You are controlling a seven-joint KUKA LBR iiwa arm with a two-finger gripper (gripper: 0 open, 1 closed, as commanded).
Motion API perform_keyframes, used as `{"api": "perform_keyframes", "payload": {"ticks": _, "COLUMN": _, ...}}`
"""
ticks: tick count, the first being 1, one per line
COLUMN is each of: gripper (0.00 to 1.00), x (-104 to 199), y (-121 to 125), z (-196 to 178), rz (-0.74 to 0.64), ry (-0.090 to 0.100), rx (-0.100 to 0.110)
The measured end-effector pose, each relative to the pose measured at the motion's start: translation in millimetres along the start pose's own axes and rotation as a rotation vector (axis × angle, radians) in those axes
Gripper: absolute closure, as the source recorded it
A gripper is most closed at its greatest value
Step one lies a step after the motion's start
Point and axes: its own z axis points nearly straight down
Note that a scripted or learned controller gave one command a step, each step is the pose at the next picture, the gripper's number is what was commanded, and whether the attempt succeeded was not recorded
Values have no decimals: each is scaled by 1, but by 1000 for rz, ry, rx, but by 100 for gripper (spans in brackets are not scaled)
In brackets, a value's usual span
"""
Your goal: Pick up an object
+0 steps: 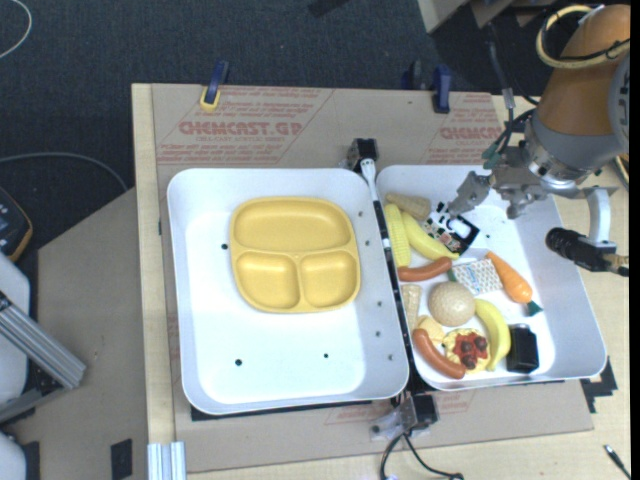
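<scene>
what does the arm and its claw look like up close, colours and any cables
The arm is rounded, with an orange band above a grey wrist. A yellowish cable loops over its top. The claw is thin, grey metal, with small green-tinted fittings beside the wrist.

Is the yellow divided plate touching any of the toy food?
Apart. The camera view shows the yellow plate alone in the left bin; the toy food lies in the right bin.

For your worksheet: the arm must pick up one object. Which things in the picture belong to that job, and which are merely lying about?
In the job:
tool, above the right bin
corn cob
carrot
banana
sausage

Lying about:
yellow divided tray in the left bin
blue clamps
</scene>
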Motion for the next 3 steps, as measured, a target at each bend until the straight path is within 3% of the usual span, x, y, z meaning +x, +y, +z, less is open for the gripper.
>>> {"api": "perform_keyframes", "payload": {"ticks": 1, "gripper": 0, "x": 0, "y": 3, "z": -8, "rz": -3, "ry": -2, "rx": -14}}
{"api": "perform_keyframes", "payload": {"ticks": 2, "gripper": 0, "x": -3, "y": -2, "z": 54, "rz": -2, "ry": -1, "rx": -9}}
{"api": "perform_keyframes", "payload": {"ticks": 3, "gripper": 0, "x": -1, "y": 2, "z": 101, "rz": -2, "ry": 3, "rx": -17}}
